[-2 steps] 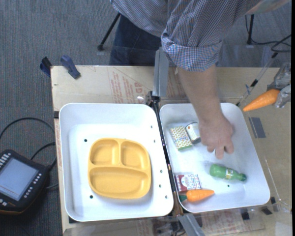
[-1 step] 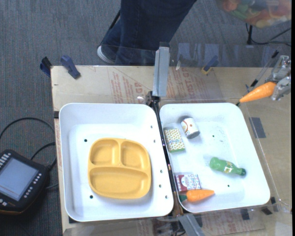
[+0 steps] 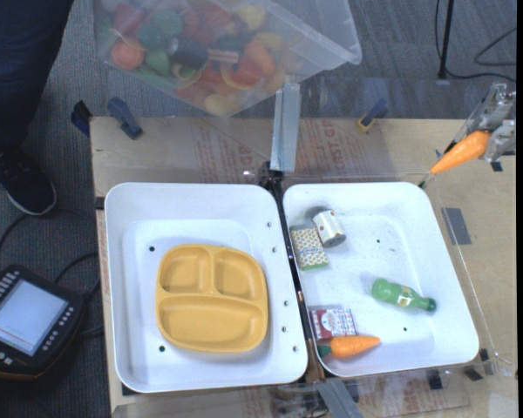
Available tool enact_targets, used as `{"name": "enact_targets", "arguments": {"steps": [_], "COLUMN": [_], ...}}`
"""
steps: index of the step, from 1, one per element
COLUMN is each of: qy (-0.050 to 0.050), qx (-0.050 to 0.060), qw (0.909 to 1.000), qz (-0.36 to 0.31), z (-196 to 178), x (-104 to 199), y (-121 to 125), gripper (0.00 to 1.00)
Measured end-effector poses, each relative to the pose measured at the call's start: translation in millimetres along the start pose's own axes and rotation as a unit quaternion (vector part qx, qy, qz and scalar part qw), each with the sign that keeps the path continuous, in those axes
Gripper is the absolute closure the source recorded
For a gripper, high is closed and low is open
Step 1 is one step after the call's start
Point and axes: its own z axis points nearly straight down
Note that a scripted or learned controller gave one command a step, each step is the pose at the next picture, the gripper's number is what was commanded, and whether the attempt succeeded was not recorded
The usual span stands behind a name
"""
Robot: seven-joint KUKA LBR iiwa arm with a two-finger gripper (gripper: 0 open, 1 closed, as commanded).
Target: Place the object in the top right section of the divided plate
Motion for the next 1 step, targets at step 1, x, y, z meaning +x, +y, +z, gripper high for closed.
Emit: {"name": "enact_targets", "arguments": {"steps": [1], "qy": [-0.001], "qx": [0.0], "qw": [1.0], "qz": [0.0], "z": [-0.7], "x": [0.0], "y": [0.0], "gripper": [0.0]}}
